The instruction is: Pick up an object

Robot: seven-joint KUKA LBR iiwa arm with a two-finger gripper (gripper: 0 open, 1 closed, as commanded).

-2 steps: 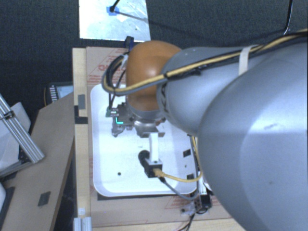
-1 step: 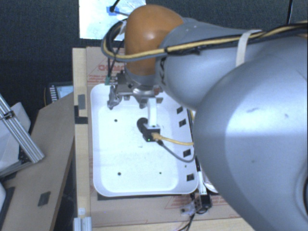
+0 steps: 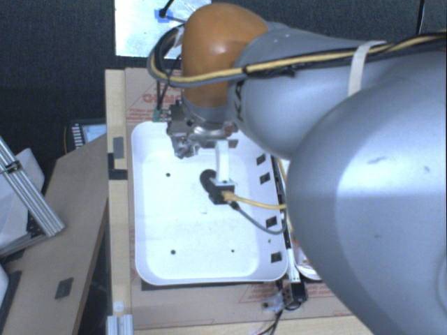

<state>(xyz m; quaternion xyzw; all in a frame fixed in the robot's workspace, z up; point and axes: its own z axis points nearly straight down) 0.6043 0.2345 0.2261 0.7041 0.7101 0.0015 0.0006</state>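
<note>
Arm [image 3: 363,159]: seen reaching in from the right; most of the right half of the scene is covered by its grey body, and the orange band [image 3: 220,44] is seen over the far rim of the bin.
Gripper [image 3: 187,145]: held low over the far part of the white bin [image 3: 181,222], close to the floor; whether it is released or clenched cannot be made out from this angle.
Object to be picked: its place cannot be told; nothing is seen gripped.
Bin floor: marked by small dark spots [image 3: 168,175], one on the far left and two near the near rim.
Right rim of the bin: lined with small black tabs [image 3: 265,179].
Under the bin: a cardboard sheet [image 3: 140,100] with red print is laid on the bench.
Left of the bench: an aluminium profile [image 3: 28,194] is seen tilted, well apart from the bin.
Far side: a pale sheet [image 3: 143,19] with a blue mark is seen against the dark backdrop.
Near edge: a knot of cables [image 3: 286,299] is seen just beside the bin's near right corner.
</note>
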